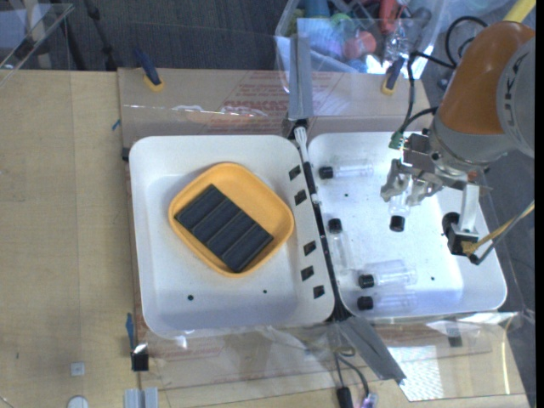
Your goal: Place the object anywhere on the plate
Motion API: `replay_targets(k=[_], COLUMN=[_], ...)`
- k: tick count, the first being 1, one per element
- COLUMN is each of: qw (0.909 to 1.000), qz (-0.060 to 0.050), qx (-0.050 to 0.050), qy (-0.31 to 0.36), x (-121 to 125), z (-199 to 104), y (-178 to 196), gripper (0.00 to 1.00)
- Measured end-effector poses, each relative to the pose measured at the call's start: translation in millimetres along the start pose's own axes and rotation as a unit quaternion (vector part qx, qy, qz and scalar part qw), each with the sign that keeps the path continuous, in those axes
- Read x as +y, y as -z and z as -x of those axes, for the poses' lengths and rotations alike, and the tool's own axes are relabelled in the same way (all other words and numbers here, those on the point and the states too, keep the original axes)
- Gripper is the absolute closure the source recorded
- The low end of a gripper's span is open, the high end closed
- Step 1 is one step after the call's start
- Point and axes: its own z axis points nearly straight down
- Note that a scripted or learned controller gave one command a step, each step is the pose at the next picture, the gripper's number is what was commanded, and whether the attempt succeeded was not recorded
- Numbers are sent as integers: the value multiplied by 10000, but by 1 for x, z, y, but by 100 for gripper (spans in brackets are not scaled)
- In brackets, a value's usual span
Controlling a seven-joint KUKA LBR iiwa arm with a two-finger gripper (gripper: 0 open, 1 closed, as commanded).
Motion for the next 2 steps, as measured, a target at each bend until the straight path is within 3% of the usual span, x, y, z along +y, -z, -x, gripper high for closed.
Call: replay_targets(k=[1, 2], qw=[9973, 9943], qz=[-10, 18], qx=[12, 8], qy=[739, 1062], x=[21, 17], z=[19, -14], y=[-44, -13], gripper=[100, 100])
